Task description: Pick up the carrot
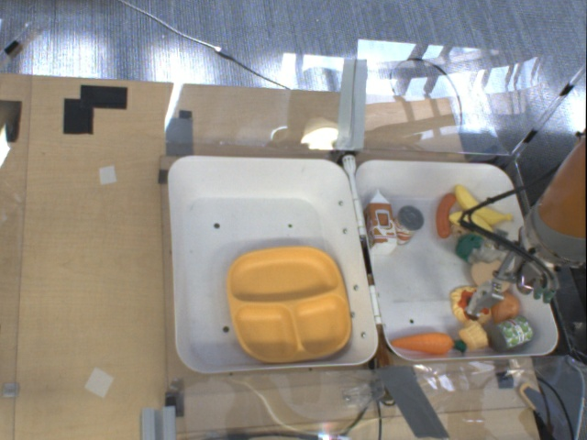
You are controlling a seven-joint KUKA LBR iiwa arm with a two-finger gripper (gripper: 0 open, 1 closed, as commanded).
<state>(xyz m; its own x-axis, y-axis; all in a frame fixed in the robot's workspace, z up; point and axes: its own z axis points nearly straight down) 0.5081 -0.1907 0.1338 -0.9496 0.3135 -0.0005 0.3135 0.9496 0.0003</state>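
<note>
The carrot [424,343], orange with a green tip at its right end, lies along the front wall of the right bin [404,273]. My gripper [481,304] hangs low over the right side of that bin, up and to the right of the carrot and apart from it. It sits above a cluster of small toy foods, just over a pizza-like slice [460,298]. Nothing can be seen held in it.
A yellow divided plate [289,302] lies in the left bin [211,209]. The right bin also holds a small carton [381,224], a grey disc [410,216], a red sausage [445,214], a banana [483,207], a green can [515,333] and a yellow cube [473,335] next to the carrot's tip.
</note>
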